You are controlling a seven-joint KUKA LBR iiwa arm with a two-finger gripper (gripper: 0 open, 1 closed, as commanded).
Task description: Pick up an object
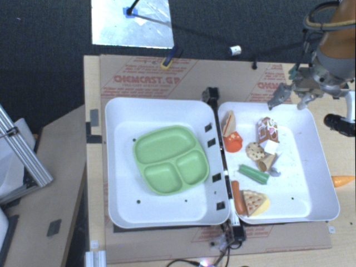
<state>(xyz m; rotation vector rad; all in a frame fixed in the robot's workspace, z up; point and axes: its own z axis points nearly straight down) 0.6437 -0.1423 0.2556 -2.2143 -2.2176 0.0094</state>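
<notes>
The right bin [311, 166] holds several toy foods: a hot dog [228, 123], a red tomato [233, 142], a cookie [255, 151], a red and white cake piece [268, 132], an ice cream cone [267, 161], a green pickle [253, 174], a sausage [238, 197] and a pizza slice [256, 202]. My gripper [291, 98] hangs above the far edge of this bin, apart from every item. Its two fingers stand spread, with nothing between them.
The left bin [119, 149] carries a green divided plate [169, 159]. An orange carrot [343, 179] lies on the bench outside the right bin. A black divider with clips [218, 149] runs between the bins. A shiny sheet [132, 15] lies at the far side.
</notes>
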